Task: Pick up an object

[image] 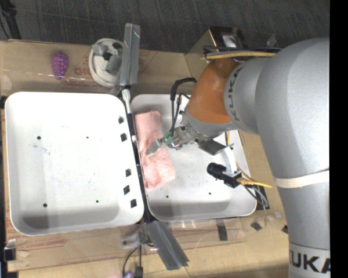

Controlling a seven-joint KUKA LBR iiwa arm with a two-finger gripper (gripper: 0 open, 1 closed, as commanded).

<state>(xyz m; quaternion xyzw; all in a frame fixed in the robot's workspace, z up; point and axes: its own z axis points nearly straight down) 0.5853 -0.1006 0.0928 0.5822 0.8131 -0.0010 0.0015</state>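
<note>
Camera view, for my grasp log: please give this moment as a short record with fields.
arm: KUKA arm reaching in from the right over the right bin
gripper: gripper at the right edge of the pink cloth; finger state unclear
pink cloth: crumpled, along the right bin's left wall
left bin: left bin, white
off the bins: purple object and white coil on the cardboard behind
grasp: not confirmed

A small purple knobbly grape-like object (60,65) lies on the brown cardboard-covered bench (29,57), near a white coiled cable bundle (106,61). Dark grey carpeted floor (104,4) lies beyond.
</note>
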